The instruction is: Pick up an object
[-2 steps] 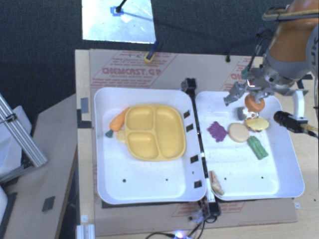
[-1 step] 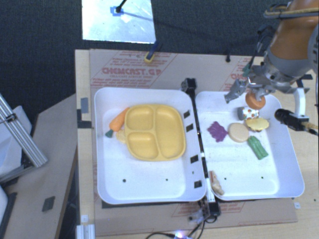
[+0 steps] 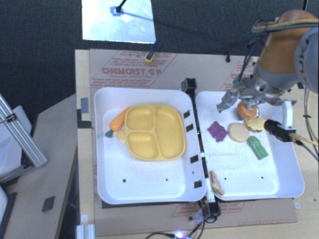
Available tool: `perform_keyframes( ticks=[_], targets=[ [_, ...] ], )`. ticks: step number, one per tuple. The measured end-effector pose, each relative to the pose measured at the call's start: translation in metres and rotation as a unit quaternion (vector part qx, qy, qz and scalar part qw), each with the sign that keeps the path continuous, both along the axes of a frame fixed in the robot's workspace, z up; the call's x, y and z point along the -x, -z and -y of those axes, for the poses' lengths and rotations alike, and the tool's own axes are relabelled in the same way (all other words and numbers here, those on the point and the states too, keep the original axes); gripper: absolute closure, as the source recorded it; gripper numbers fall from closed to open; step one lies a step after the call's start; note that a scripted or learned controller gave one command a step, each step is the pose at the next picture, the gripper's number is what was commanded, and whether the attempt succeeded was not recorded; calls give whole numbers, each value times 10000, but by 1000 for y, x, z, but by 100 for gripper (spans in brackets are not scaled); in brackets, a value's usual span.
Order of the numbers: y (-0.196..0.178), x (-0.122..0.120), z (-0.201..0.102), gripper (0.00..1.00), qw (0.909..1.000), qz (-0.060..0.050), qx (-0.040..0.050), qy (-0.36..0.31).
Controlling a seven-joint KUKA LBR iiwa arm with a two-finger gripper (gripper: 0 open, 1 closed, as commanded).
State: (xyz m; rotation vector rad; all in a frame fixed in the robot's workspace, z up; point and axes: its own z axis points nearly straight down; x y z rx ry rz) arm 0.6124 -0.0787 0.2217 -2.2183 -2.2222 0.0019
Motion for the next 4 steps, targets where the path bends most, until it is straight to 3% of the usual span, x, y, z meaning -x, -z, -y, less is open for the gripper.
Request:
perform_keyframes(
  ticks=[2,3,4],
  targets=[
    [120,-8,8,0,10000,22,3,-1],
    [119,-13,9,0,9999,104,18,-2],
    [109,-14,9,100,9999,118,24,-8]
  ],
)
